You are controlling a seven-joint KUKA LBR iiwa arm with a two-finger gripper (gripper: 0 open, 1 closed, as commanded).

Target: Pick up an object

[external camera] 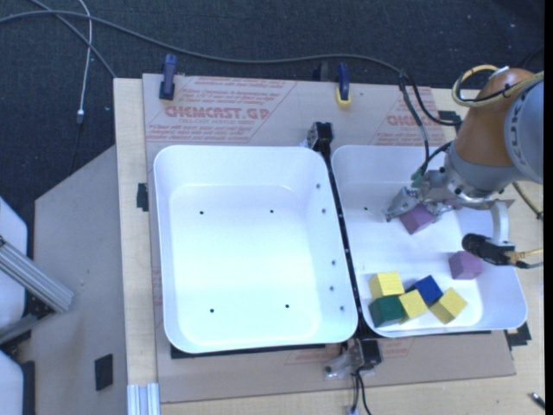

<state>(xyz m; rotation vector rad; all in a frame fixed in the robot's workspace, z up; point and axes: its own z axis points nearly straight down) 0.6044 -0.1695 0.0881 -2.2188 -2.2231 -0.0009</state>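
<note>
Two white bins sit side by side, the left bin [251, 249] beside the right bin [371, 180], into which the grey, orange-banded arm [497, 137] reaches. Its gripper [413, 207] sits low over a purple block [418, 220]; whether it grips the block I cannot tell. Another purple block [466, 265] lies near yellow, green and blue cubes [413, 297] at the bin's near edge.

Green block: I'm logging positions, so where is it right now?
The green block sits in the right bin, at its near left corner, touching the yellow blocks behind and beside it, with the blue block further right.

Purple block [418, 220] in right bin [363, 180]
</note>
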